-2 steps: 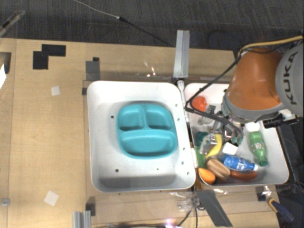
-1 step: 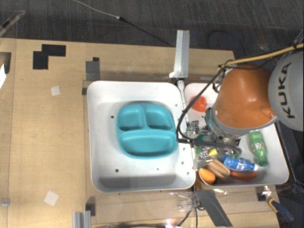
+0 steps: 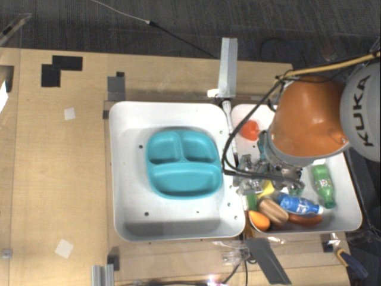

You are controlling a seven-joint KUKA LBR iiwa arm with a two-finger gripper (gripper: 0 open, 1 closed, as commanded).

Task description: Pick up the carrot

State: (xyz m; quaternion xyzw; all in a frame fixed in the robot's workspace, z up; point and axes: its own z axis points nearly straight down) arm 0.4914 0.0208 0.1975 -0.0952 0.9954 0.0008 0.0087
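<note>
Since the orange piece that I take for the carrot [image 3: 259, 220] lies in the near-left corner of the right bin [image 3: 348, 210], just to the near side of the gripper [image 3: 265, 180], the coming move is a short shift toward the near wall. Its long axis seems to run near to far, though I cannot be sure. The arm [image 3: 309, 124] hangs steeply over the bin, hiding whether the gripper is spread or closed.

Bins lying side by side: two, left bin [image 3: 122, 159], right bin [image 3: 348, 207] | teal divided tray [image 3: 181, 162] sitting in left bin: one | bottles lying in right bin: two, green bottle [image 3: 322, 185], blue bottle [image 3: 299, 205] | orange-coloured items showing: two, orange piece [image 3: 259, 220], red-orange piece [image 3: 250, 130] | hot dog [image 3: 275, 210]: one
</note>
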